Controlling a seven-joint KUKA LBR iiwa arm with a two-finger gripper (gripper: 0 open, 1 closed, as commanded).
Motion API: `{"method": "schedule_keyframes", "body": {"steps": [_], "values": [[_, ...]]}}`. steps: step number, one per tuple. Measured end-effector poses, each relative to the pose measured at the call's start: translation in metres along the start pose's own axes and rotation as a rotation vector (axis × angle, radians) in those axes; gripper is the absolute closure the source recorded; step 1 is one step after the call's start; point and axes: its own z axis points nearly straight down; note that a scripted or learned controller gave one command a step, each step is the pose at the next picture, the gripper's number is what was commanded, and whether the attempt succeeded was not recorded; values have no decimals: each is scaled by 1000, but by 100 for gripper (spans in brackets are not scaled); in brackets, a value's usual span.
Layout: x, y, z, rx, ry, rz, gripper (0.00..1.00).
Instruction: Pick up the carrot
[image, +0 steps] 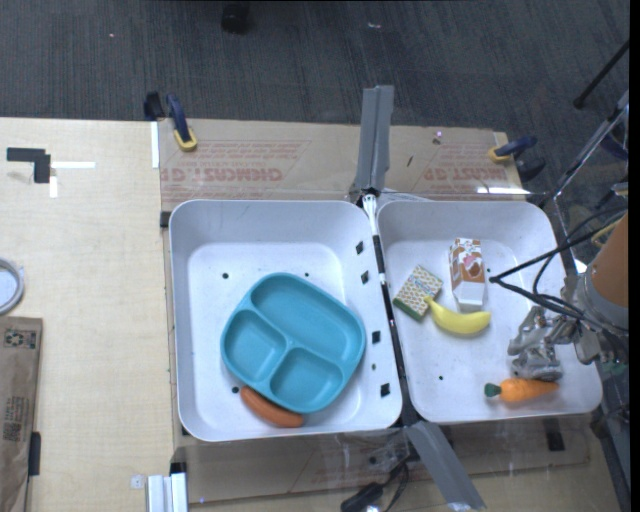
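gripper hung low in right bin, fingers' spread unclear, cannot tell | carrot lay just below it, apparently not gripped

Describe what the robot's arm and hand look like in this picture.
The hand is bare grey metal, a cluster of small linkages and finger parts at the right bin's right side. Thin black cables run across to it. Behind it, at the picture's edge, a patch of the arm's orange band shows.

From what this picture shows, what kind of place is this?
Probably a robot lab bench for pick-and-place trials: two white bins clamped onto cardboard, toy food such as a carrot and banana, and a gripper.
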Motion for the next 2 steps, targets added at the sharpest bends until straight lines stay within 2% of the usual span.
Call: {"method": "schedule_keyframes", "body": {"steps": [1,2], "values": [[-1,0,-1,0,-3,-1,0],[-5,1,5,-2,-15,-297,0]]}}
